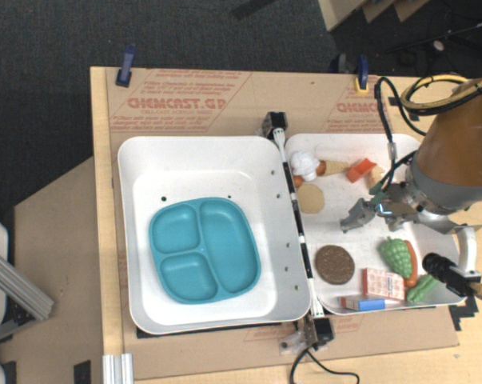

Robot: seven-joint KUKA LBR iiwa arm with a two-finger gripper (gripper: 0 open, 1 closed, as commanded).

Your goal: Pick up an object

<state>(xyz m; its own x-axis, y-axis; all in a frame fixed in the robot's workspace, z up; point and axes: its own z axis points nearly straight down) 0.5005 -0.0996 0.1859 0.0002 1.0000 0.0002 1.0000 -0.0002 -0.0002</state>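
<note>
Objects crowded nearby: round brown cookie [334, 263] just below pincer [358, 215], tan disc [311, 199] beside. Pincer state unclear, cannot tell. Could close between items, grasping nothing.

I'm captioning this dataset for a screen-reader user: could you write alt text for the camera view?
A grey and orange robot arm reaches from the right over the right white bin, its hand above small toy foods: a brown cookie, a green vegetable, a pink box. The left white bin holds a teal divided plate.
</note>
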